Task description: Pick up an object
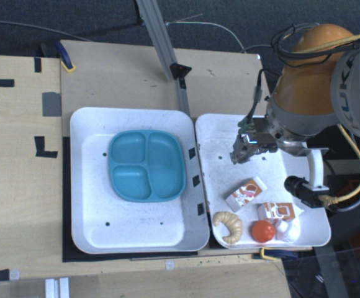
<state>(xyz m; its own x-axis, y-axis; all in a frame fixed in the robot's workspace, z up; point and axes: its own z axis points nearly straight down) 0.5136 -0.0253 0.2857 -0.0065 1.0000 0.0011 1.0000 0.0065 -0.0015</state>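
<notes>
My gripper [241,154] hangs over the upper middle of the right bin [214,166], above bare floor. Nothing shows between its fingers. Below it lies a small white and orange carton [246,193]. A second white and orange carton [279,212] rests at the lower right, beside a red tomato [263,231] and a white object [287,228]. A tan croissant [229,225] lies near the bin's front left corner.
The left bin [90,185] holds a blue divided plate [147,165]. A grey metal post [161,36] slants down to the bins' back edge. The orange and grey arm [313,79] fills the upper right.
</notes>
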